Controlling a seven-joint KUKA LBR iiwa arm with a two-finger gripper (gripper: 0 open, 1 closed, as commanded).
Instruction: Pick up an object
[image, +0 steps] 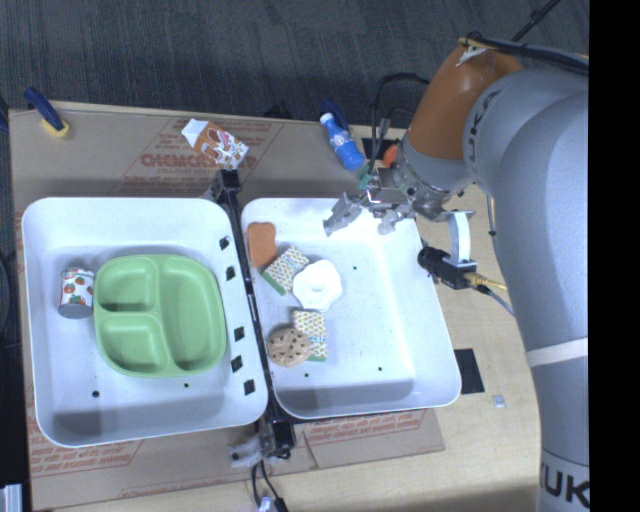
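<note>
So the jaws (365, 212) sit over the back edge of the right bin (425, 330), and from this slanted angle I honestly can't tell if they're spread or pinched. There's a pale finger-like bit sticking out to the camera's left, nothing visibly between anything. I'd call it not holding.

Closest candidates are bunched along the left side of that bin: an orange-brown bar (261, 243) nearest the divider, a checkered packet (285, 268) just beside it, then a white round piece (318, 285) touching or nearly touching the packet. Toward the front there's a cookie (288, 346) with a second checkered packet (312, 333) tucked against it.

If I were driving this, I'd go for the white round piece. It's the chunkiest and has bare bin floor on its right, so one finger gets room. Come straight down and centre over it. The flat packets look like a recipe for a slide-out.

Watch for nudging the neighbouring packet on the way down.

Left bin (45, 300) has a green divided plate (160, 313) and a small can (76, 291), well apart from the action.
</note>
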